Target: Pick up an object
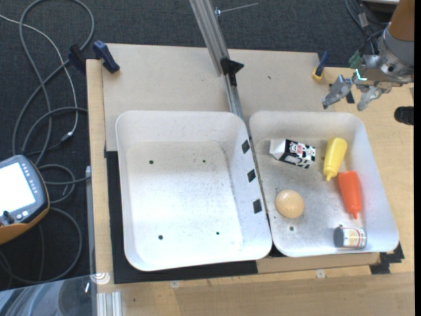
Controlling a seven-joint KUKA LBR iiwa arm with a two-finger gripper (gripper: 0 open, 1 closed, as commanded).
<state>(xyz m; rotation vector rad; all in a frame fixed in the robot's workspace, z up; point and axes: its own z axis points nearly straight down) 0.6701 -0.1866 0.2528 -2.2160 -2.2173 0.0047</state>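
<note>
The right bin (371,170) holds a black-and-white milk carton (293,153), a yellow bottle (334,157), an orange bottle (350,191), a tan round ball (289,203) and a small can (348,237) lying on its side. My gripper (348,96) hangs above the bench just behind the right bin's far rim, at the upper right. Its two fingers are spread apart with nothing between them. It is well clear of every object.
The left bin (131,189) lies beside the right one. A metal pole (209,28) slants up from between the bins. Blue clamps (105,56) sit at the bench's back corners. Cables and a pendant (20,196) lie on the floor at left.
</note>
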